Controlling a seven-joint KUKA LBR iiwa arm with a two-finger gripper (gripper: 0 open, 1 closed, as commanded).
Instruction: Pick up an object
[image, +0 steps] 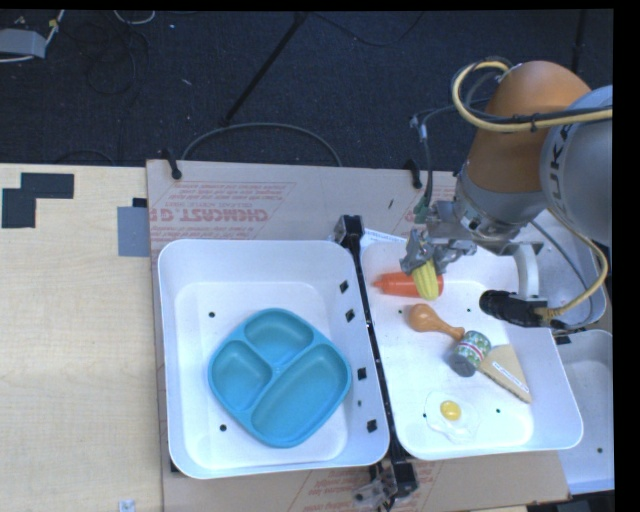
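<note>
Because the arm (545, 140) hangs low over the back of the right bin (560, 420), I worry the corn (427, 281) slips out as it rises, since the hold looks shallow and near one end. The corn hangs above the carrot (396, 285), which it could knock. The gripper (430, 256) sits narrow, pinching the corn between its fingers.

We see two white bins: the left bin (180, 300) carries a light blue divided plate (279, 376). In the right bin (545, 420) lie a yellow corn cob (427, 281), an orange carrot (395, 285), a tan-brown wooden pear shape (432, 320), a white fried egg (450, 412) with a yellow yolk, and a pale yellow wedge (507, 369).
</note>
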